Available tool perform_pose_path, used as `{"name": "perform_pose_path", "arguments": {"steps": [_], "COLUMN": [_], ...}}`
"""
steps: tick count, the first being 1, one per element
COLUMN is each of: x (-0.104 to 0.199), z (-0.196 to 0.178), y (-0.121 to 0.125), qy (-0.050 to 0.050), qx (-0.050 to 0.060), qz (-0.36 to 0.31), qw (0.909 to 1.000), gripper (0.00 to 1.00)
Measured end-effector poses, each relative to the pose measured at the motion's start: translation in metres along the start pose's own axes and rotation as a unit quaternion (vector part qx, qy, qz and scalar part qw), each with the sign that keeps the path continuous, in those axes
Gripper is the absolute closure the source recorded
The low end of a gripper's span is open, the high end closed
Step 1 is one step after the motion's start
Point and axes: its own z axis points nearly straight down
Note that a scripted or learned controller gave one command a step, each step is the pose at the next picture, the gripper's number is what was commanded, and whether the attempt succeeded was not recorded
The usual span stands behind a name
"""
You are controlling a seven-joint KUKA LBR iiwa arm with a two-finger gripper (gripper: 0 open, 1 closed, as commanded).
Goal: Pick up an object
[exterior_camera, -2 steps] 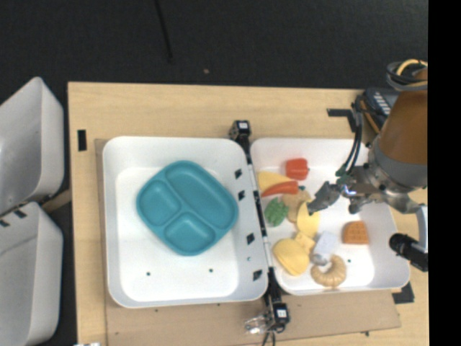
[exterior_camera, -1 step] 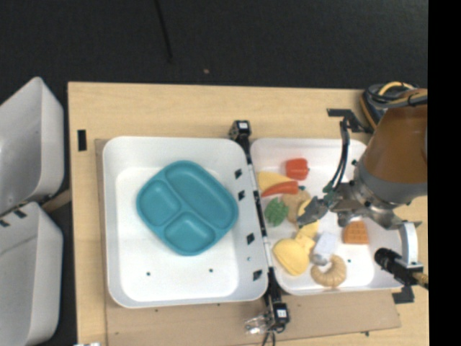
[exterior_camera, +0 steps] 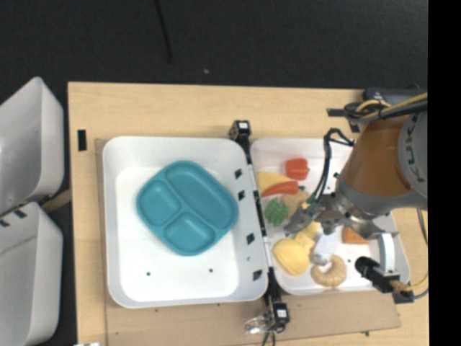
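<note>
Progress looks slim to me: nothing is lifted yet. I see the arm [exterior_camera: 382,168] reaching in over the right bin [exterior_camera: 306,150], with the tool [exterior_camera: 317,225] low among the toys. I cannot tell its state, since the wrist hides that part. Under and around it lie a yellow piece [exterior_camera: 292,254], a tan ring [exterior_camera: 329,272], a green piece [exterior_camera: 275,211] and a red block [exterior_camera: 296,168]. The left bin [exterior_camera: 137,280] holds a teal tray [exterior_camera: 186,206]. A secure grasp and the lift remain, I judge. I read no writing anywhere on the tabletop [exterior_camera: 158,110].
</note>
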Motion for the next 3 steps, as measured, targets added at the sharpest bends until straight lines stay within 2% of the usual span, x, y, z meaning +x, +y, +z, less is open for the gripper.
{"name": "perform_pose_path", "arguments": {"steps": [1, 2, 3], "x": [-0.001, -0.002, -0.007], "z": [0.053, 0.039, -0.003], "y": [0.0, 0.002, 0.0], "qy": [0.0, 0.0, 0.0], "qx": [0.0, -0.005, -0.003], "qz": [0.0, 0.003, 0.002], "qw": [1.0, 1.0, 1.0], "gripper": [0.0, 1.0, 1.0]}}
